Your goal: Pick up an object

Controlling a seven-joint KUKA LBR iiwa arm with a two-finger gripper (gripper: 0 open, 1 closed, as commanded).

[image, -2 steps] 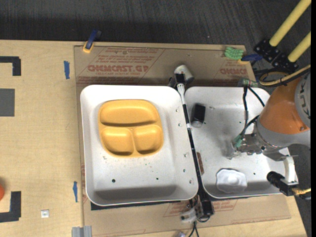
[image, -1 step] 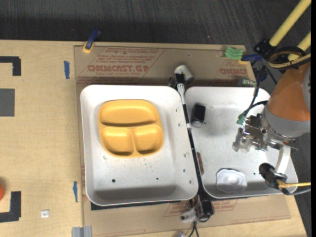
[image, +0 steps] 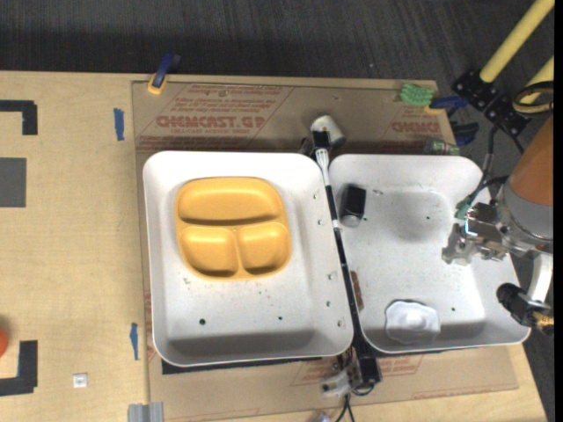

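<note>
A yellow three-compartment plate (image: 233, 225) lies upside up in the left bin (image: 167, 323). In the right bin (image: 457, 178) a small black object (image: 353, 201) sits near the left wall at the back. A white crumpled object (image: 411, 317) rests near the front wall. My gripper (image: 466, 238) hangs over the right side of the right bin, apart from both objects there, with nothing seen in it.
The arm's orange band (image: 537, 170) and cables (image: 528, 297) overhang the right bin's right edge. A black divider strip (image: 339, 236) runs between the bins. A yellow pole (image: 519, 33) crosses the top right corner. Cardboard surrounds the bins.
</note>
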